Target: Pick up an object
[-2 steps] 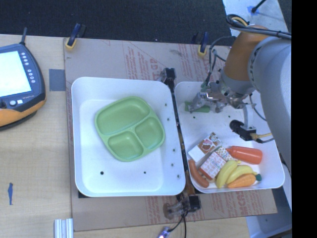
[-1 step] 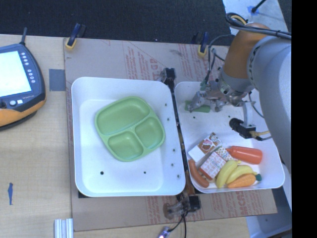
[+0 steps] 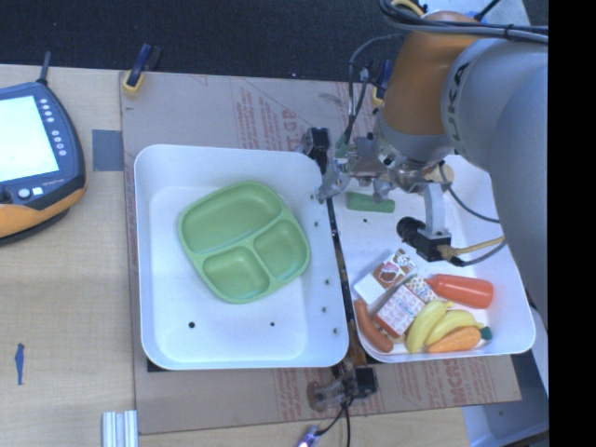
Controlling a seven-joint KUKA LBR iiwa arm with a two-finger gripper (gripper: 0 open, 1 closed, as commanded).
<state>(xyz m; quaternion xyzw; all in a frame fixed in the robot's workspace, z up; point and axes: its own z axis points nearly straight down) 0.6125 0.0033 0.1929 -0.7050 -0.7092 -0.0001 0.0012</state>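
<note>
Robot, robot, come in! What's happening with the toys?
End effector hovering over right bin's far corner. Green block beneath, not held. Toy food pile untouched at near end.

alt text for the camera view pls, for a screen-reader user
A grey arm with an orange band reaches from the right, its pincer low over the right bin by a flat green block. Toy food is piled at that bin's near end. The left bin holds a green divided plate.
</note>
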